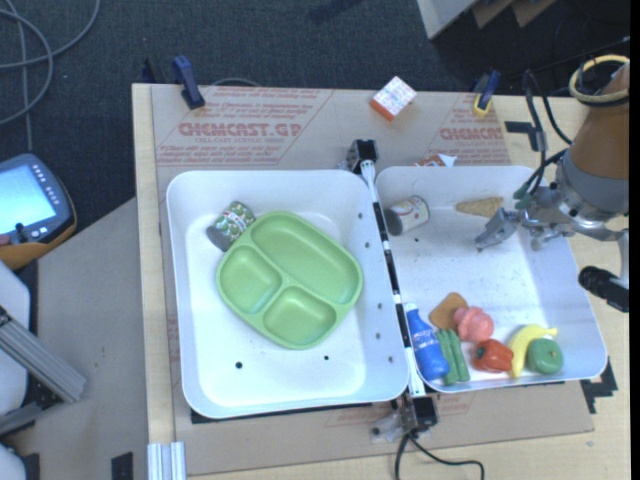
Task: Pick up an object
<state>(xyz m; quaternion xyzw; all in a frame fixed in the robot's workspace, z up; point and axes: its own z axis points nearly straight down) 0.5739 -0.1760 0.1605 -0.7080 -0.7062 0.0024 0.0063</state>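
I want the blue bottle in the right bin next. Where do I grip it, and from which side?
Probably from above, fingers closing across the middle of the blue bottle. It lies flat along the right bin's left wall with green vegetables tight against its right side, so finger room is scarce; its upper end, nearer the white cap, looks freer.

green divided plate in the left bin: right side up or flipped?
Right side up. The green plate shows its three recessed compartments facing the camera, nothing in them. It lies in the left bin, its upper-left edge against a small patterned object.
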